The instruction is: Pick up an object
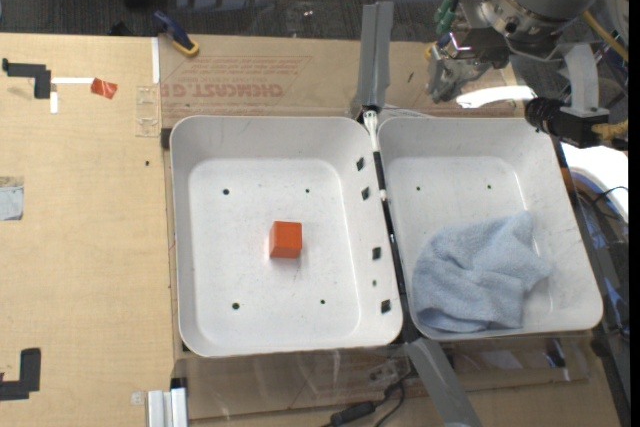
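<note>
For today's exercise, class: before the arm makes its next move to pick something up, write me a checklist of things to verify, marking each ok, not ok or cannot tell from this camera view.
1. A pickable target exists: ok. An orange block lies in the left bin.
2. Block free of clutter: ok. It sits alone, away from the bin walls.
3. Second candidate: ok. A crumpled blue cloth lies in the right bin.
4. Hand above a target: not ok. It hangs beyond the right bin's far rim.
5. Hand carrying nothing: cannot tell.
6. Fingers ready to grasp: cannot tell.
</note>
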Available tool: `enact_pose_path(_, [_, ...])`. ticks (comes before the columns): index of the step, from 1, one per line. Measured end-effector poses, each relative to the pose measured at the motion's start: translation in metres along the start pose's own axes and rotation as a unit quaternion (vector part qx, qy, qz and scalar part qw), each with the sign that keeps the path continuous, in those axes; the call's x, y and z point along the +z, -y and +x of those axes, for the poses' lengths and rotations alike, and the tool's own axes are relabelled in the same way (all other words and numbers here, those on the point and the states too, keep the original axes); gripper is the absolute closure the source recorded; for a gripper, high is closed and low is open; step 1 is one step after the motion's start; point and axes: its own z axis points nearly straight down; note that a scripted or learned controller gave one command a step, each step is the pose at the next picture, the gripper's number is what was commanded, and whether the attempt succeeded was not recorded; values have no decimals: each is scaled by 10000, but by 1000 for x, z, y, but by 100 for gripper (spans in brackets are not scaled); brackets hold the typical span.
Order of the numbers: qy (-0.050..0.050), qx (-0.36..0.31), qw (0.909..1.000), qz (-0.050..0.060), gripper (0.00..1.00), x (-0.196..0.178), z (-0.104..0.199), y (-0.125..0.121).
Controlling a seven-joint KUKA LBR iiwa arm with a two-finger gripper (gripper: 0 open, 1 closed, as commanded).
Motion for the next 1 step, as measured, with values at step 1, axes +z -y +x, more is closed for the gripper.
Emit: enact_pose_path(1, [-8,336,9994,27,100,206,-23,42])
